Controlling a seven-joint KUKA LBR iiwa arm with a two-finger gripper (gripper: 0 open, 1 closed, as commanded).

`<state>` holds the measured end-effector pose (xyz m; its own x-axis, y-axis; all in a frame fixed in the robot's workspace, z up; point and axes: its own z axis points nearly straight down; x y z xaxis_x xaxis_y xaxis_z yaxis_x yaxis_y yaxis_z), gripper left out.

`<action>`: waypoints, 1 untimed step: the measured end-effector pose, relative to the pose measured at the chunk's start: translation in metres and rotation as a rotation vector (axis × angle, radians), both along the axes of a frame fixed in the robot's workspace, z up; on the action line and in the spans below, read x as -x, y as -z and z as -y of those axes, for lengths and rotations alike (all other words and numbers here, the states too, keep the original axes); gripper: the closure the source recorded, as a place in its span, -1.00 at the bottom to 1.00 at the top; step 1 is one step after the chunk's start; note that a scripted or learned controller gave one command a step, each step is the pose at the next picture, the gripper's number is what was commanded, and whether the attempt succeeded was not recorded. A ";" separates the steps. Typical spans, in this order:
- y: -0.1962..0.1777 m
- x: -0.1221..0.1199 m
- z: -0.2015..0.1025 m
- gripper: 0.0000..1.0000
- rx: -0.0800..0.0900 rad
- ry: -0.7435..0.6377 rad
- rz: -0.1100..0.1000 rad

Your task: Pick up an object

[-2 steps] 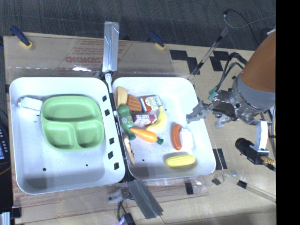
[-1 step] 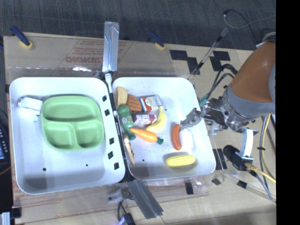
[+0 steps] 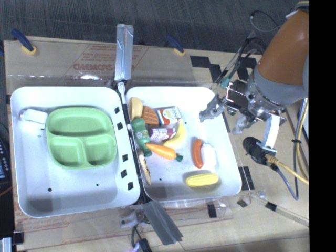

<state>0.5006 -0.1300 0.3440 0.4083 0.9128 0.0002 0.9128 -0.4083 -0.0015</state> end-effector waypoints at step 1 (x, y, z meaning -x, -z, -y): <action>0.103 0.013 0.058 -1.00 0.000 -0.090 -0.006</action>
